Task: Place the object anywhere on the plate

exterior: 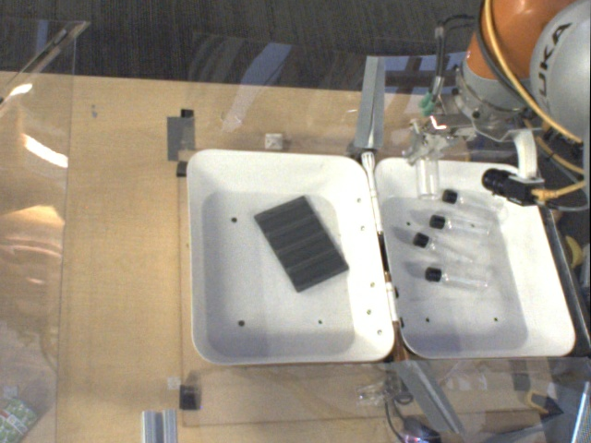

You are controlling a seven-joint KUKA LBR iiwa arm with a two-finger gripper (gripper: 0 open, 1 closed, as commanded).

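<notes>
Claw (427, 155) clenched on clear tube (427, 179) — upright, above right bin (545, 340)

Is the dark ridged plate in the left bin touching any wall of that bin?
Apart. The camera view shows the dark plate lying tilted mid-floor in the left bin, white floor visible around every edge.

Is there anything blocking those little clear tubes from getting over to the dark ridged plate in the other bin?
Only the two raised rims where the bins meet lie between the tubes and the plate. Nothing rests on the plate. The tool is above the right bin's far edge.
</notes>
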